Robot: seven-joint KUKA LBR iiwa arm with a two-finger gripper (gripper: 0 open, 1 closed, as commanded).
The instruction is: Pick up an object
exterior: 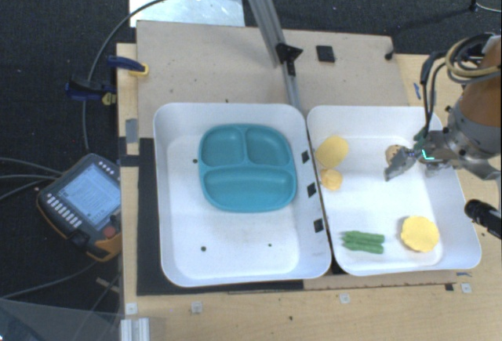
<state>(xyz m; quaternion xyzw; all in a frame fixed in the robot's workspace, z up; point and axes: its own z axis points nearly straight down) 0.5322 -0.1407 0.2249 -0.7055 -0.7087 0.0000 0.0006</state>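
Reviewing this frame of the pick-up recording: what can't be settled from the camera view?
- Gripper, over the right bin: too small and blurred to tell its state or whether it holds anything.
- Arm: cut off by the right edge beyond the wrist.
- Two yellow pieces near the right bin's left wall: whether they touch is unclear.
- Green beans and the yellow round piece: too small to identify precisely.
- Pendant screen: unreadable.

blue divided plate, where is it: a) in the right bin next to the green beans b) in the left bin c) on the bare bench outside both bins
b: the blue divided plate lies inside the left bin, while the green beans lie in the right bin.
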